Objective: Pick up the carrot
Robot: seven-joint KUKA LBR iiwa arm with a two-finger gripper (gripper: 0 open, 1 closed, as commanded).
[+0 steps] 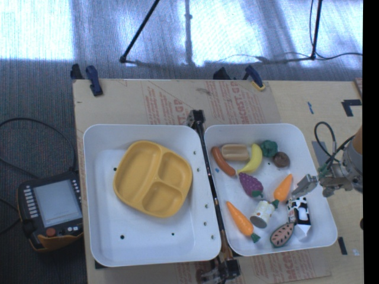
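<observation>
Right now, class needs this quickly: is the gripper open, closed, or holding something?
Gripper: at the right bin's right edge, near the upper carrot; nothing visible between its fingers, and open or closed cannot be told.

Left bin [100,241]: yellow divided plate [153,178], three compartments. Right bin [296,132]: hot dog bun [235,152] touching sausage [223,161], banana [254,158] beside the bun, green veg [269,147], brown round item [281,159], purple grapes [251,184], small white can [260,213] tipped over, cow-print carton [300,213], watermelon slice [282,234]. Counter [130,102]: blue clamps [93,80] along the back edge. Teach pendant [51,213] on the floor, left. Tripod legs behind.
</observation>
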